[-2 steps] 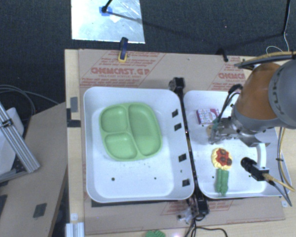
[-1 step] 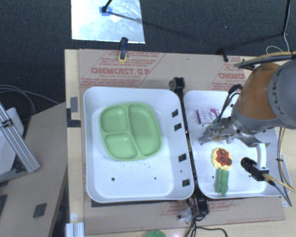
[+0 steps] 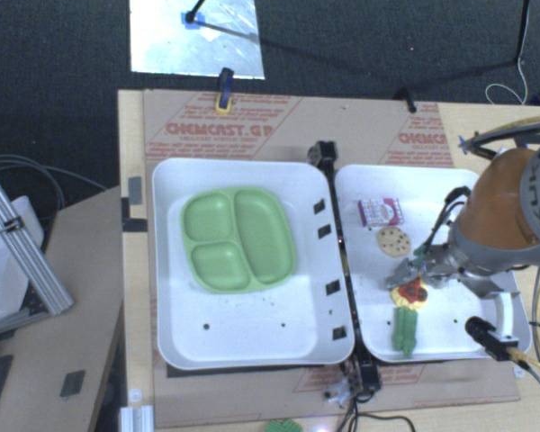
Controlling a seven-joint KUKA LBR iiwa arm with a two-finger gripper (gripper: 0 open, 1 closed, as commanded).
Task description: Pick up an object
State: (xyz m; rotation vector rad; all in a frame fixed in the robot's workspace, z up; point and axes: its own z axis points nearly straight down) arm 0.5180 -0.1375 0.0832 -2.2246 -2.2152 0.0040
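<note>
bins [image 3: 252,354] number two, one green tray [image 3: 238,239], four small items right; hand [image 3: 412,277] grip state unclear.

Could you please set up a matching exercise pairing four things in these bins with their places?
Things:
1. tray
2. packet
3. cookie
4. green toy

Places:
A. near front edge of right bin
B. in left bin
C. towards back of right bin
D. right bin, just in front of the packet

Pairs: 1-B, 2-C, 3-D, 4-A
</note>
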